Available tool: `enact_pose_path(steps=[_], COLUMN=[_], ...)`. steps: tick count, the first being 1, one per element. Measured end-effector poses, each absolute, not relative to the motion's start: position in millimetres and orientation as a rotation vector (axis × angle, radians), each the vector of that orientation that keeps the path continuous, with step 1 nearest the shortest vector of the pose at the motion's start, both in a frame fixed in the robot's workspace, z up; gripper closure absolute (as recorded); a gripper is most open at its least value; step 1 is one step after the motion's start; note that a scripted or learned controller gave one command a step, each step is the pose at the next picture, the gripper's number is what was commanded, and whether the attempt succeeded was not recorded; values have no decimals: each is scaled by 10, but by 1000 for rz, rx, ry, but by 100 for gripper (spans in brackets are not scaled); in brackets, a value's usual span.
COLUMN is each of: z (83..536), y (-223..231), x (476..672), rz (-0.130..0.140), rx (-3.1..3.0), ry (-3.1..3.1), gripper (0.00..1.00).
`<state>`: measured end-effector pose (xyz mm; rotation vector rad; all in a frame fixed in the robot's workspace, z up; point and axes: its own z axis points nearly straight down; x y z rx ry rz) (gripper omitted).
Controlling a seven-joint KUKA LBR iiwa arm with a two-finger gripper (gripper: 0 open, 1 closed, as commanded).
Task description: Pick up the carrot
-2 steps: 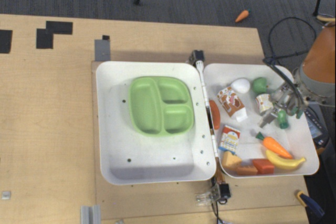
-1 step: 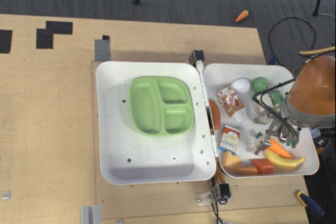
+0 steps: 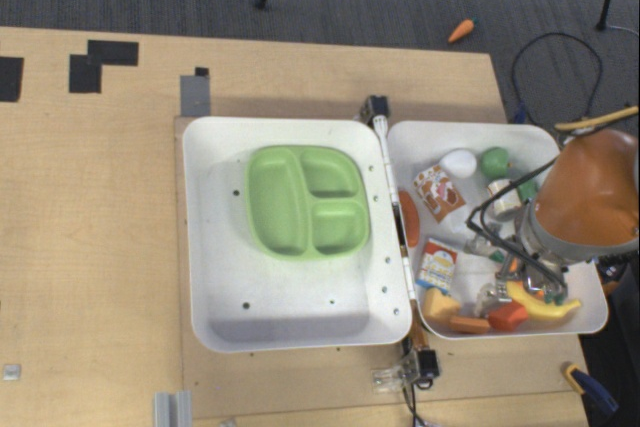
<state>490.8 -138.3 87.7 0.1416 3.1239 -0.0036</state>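
The carrot is a short orange piece lying flat near the front wall of the right bin. It sits between a yellow wedge and a red piece. The arm, with its orange band, hangs over the bin's right half. My gripper points down among the clutter, just right of and behind the carrot. Cables and the wrist hide most of it. I see nothing lifted out of the bin.
The right bin also holds a banana, two snack packets, a white ball, a green ball and an orange-red sausage. A green divided plate lies in the left bin. A small orange object lies on the floor.
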Motion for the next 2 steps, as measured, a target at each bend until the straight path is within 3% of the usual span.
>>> enact_pose_path(steps=[2], z=[870], y=[-2050], x=[4970], rz=[-6], rx=[-1024], ry=[2959], gripper=[0])
